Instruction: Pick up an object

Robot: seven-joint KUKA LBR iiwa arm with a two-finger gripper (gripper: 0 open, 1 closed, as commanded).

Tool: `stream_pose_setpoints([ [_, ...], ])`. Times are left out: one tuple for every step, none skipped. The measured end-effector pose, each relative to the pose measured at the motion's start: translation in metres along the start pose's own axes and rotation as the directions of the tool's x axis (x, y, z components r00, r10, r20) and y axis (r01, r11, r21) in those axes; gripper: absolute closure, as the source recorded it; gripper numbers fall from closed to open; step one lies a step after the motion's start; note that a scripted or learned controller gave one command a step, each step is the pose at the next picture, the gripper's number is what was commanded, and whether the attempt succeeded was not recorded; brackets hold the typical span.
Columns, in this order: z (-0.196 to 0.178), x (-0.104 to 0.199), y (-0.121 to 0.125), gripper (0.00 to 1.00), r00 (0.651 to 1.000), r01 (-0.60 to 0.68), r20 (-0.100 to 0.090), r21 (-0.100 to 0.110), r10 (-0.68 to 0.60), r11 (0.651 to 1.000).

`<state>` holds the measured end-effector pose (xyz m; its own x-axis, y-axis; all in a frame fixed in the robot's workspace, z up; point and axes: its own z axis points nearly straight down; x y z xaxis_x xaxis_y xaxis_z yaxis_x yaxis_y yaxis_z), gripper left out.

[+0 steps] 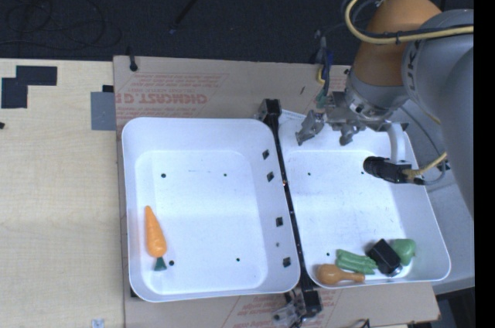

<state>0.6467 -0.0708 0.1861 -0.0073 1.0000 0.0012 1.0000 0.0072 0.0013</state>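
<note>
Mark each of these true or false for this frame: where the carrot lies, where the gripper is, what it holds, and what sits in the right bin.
1. The carrot lies in the left bin. True.
2. The gripper hangs over the left bin. False: it is at the right bin's far edge.
3. The gripper holds the carrot. False: nothing shows between its fingers.
4. A black block lies in the right bin's near corner. True.

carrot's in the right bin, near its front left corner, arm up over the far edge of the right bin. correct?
Not quite. The camera view shows the toy carrot in the left bin, near its front left corner. The arm's gripper is indeed up over the far edge of the right bin.
</note>
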Motion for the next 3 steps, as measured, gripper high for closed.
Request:
stream_pose_setpoints([
  [-0.113,0.053,-0.001,0.0,1.0,0.0,0.0,-0.008,0.0,1.0],
  [-0.166,0.125,-0.001,0.0,1.0,0.0,-0.001,-0.002,0.0,1.0],
  [-0.267,0.193,-0.01,0.0,1.0,0.001,-0.003,-0.007,-0.001,1.0],
])
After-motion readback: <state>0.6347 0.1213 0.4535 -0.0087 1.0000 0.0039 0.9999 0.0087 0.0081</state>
